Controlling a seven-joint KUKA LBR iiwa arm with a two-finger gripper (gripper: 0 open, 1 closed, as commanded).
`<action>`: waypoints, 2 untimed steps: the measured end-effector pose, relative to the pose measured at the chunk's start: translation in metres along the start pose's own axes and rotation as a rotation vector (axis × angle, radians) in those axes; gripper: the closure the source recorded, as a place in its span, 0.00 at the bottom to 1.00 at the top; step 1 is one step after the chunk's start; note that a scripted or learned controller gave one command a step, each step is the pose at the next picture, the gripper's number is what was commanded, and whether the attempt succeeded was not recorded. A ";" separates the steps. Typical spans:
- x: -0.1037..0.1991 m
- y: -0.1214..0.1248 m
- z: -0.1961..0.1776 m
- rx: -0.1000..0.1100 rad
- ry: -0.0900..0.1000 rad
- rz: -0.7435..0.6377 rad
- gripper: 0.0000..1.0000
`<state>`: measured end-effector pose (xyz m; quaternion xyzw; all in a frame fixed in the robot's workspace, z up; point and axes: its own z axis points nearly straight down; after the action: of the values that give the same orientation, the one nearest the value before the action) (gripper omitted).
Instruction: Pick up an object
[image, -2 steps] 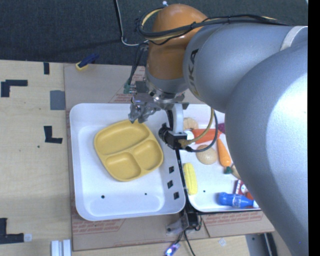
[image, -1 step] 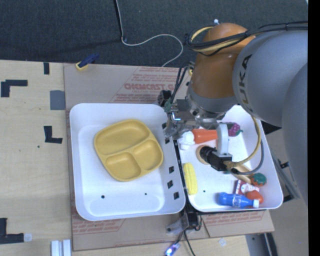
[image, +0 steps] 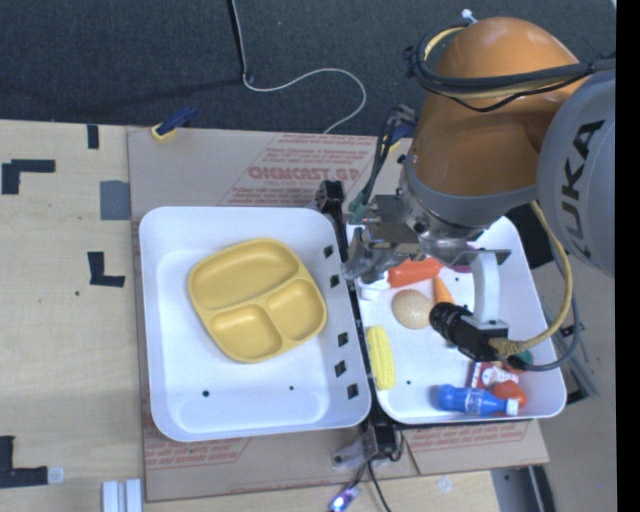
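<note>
End effector (image: 372, 252) is hovering over right bin (image: 535, 300) upper-left corner; finger state can't be determined. Carrot (image: 413, 272), egg (image: 409, 308), corn (image: 380, 357) are lying in right bin. Yellow tray (image: 257, 298) is sitting in left bin (image: 165, 330).

Arm (image: 500, 130) at upper right, above right bin (image: 540, 400); yellow tray (image: 257, 298) in left bin (image: 170, 400).
</note>
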<state>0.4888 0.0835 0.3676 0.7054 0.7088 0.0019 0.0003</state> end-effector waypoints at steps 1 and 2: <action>-0.084 -0.007 0.070 0.012 -0.005 0.014 1.00; -0.027 -0.005 0.032 0.002 -0.001 -0.003 1.00</action>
<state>0.4836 0.0566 0.3352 0.7044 0.7098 0.0009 -0.0001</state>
